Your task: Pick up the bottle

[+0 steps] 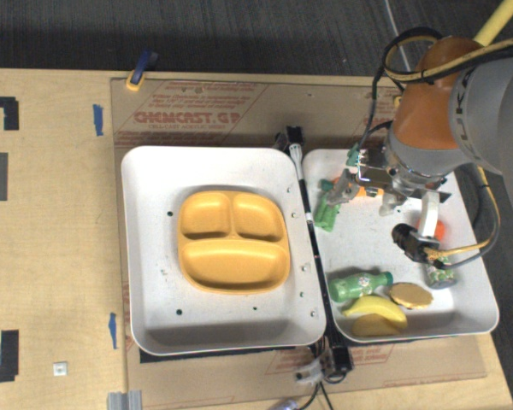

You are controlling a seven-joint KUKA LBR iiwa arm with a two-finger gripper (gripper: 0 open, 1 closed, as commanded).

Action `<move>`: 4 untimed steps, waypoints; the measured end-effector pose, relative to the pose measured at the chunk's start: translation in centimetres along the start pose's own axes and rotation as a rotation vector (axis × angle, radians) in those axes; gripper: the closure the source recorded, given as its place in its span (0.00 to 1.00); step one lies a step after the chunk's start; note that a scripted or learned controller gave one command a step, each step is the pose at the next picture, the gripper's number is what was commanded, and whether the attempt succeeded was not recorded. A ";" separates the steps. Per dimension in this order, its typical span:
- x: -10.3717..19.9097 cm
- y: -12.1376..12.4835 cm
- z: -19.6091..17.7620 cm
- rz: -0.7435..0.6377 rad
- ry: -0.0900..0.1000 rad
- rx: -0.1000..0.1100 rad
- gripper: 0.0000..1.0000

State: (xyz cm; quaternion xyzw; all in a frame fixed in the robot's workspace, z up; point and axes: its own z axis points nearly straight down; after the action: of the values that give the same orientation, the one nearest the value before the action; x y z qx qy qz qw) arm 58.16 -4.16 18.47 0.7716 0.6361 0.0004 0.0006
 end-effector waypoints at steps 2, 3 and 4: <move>0.0 0.0 0.0 0.000 0.000 0.000 0.00; 0.0 0.0 0.0 0.000 0.000 0.000 0.00; 0.0 0.0 0.0 0.000 0.000 0.000 0.00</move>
State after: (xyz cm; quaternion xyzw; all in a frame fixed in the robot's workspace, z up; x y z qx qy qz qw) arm 58.15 -4.18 18.46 0.7716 0.6361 0.0002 0.0006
